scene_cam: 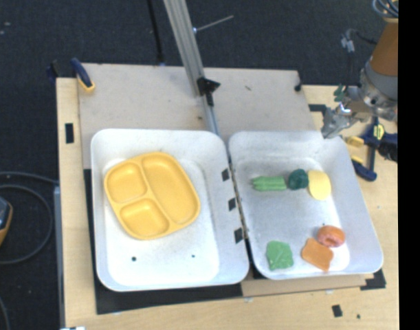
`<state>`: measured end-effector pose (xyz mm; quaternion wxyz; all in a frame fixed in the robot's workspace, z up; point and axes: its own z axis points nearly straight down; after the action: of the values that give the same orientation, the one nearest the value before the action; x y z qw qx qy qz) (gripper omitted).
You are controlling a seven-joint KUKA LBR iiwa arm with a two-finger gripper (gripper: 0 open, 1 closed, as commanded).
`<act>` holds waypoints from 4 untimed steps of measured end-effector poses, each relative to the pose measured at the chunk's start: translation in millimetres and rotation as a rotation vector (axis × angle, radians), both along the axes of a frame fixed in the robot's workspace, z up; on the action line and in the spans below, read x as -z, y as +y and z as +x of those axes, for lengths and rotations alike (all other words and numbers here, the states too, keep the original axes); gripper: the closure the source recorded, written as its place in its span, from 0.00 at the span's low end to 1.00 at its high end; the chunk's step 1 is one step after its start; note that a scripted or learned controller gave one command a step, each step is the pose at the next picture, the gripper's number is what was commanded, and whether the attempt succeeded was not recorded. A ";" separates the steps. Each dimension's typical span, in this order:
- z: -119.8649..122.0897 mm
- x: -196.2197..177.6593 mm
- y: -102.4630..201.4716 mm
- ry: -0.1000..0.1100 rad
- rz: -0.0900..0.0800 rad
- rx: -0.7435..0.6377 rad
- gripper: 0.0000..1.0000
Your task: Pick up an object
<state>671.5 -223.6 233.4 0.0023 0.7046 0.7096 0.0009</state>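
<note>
The gripper (333,124) is hanging at the far right corner of the right bin (278,150), just over the rim. It's not holding anything. Can't tell if it's wide or narrow, too small & blurry. The arm (383,53) w/ its orange band is coming in from the far right.

In the right bin, toys are sitting in 2 groups. Mid-bin: a light green long toy (267,183) is lying flat, touching a dark green lump (297,179), & a yellow lemon-like toy (319,185) is sitting just beside that on the right. Near edge: a green flat piece (279,254), an orange block (317,254) & a red-orange round toy (330,236) touching the block. The bin floor between the 2 groups is bare white, lots of room. The far part of the bin is bare too.

The left bin (113,267) is holding a yellow tray (151,194) w/ 3 sections, sitting tilted, towards the far left. The near right part of that bin is open.
</note>
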 end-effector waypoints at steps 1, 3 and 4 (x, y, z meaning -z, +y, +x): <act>-4.0 -1.9 62.1 0.003 0.002 0.000 1.00; -2.4 -7.3 168.4 0.003 0.004 -0.001 1.00; 4.0 -2.5 216.3 0.002 0.002 0.001 1.00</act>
<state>675.5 -7.3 235.9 0.0009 0.7049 0.7093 0.0011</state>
